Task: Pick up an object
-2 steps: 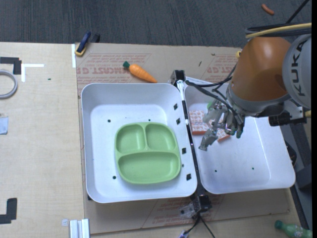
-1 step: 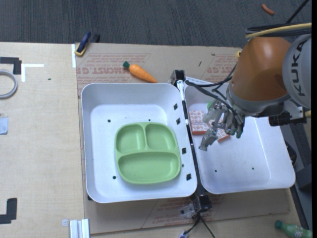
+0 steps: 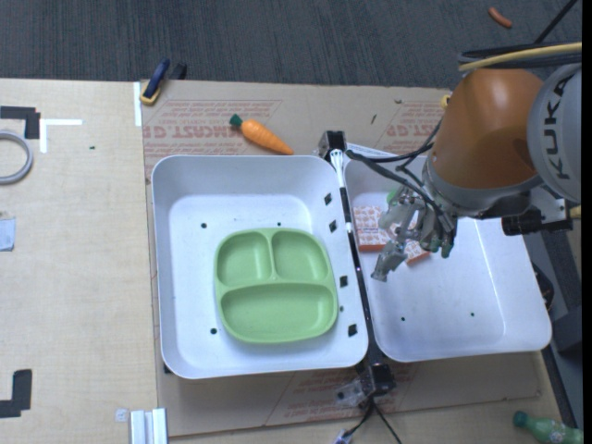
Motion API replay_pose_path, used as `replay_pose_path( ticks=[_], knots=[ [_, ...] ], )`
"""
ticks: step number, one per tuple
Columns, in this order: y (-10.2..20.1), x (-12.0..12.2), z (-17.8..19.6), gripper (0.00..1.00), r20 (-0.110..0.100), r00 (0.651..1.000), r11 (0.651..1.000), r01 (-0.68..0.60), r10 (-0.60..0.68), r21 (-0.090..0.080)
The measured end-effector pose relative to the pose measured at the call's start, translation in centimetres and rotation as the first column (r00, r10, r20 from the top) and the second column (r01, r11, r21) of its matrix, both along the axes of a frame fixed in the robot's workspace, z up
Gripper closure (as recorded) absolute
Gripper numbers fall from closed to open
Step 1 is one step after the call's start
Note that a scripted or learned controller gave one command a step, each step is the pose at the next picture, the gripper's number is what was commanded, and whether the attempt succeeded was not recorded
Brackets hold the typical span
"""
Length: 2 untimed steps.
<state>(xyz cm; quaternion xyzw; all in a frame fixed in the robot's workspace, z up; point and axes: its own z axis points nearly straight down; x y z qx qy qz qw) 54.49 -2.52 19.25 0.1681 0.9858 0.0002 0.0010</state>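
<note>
- Object to pick: a flat packet w/ red-and-white print (image 3: pixel 368 226) lies in the right bin (image 3: pixel 481 326), at approx. 10 o'clock of that bin's floor, close to the wall shared w/ the left bin.
- End effector (image 3: pixel 400 248) hangs over the right bin, just at 3–4 o'clock of the packet; its tip seems to be very near the packet's right edge, maybe touching, I cannot tell.
- Fingers state: cannot tell; cables and small coloured parts cover them, so no grasp can be confirmed.
- Arm (image 3: pixel 490 141), w/ its orange band, enters from 3 o'clock and covers the upper part of the right bin.
- Left bin (image 3: pixel 176 248) holds a green divided plate (image 3: pixel 275 286), 3 compartments, lying flat approx. in the centre of the bin, a bit toward 6 o'clock.
- Toy carrot (image 3: pixel 262 134) lies on the cardboard (image 3: pixel 203 118) outside the bins, at 12 o'clock of the left bin, near its rim but apart.
- Blue-and-yellow small item (image 3: pixel 154 80) lies at the cardboard's far-left corner, approx. 11 o'clock of the left bin.
- Green bottle (image 3: pixel 546 425), lying down, is at 5 o'clock of the right bin, by the frame corner.
- Both bins stand side by side on the counter (image 3: pixel 74 276), walls touching, w/ black clips along the joint.
</note>
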Motion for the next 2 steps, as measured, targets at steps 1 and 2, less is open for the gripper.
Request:
replay_pose_path(
  ticks=[1,2],
  knots=[
    [0.0,0.0,0.0,0.0,0.0,1.0,1.0,0.0,0.0,0.0],
    [0.0,0.0,0.0,0.0,0.0,1.0,1.0,0.0,0.0,0.0]
  ],
)
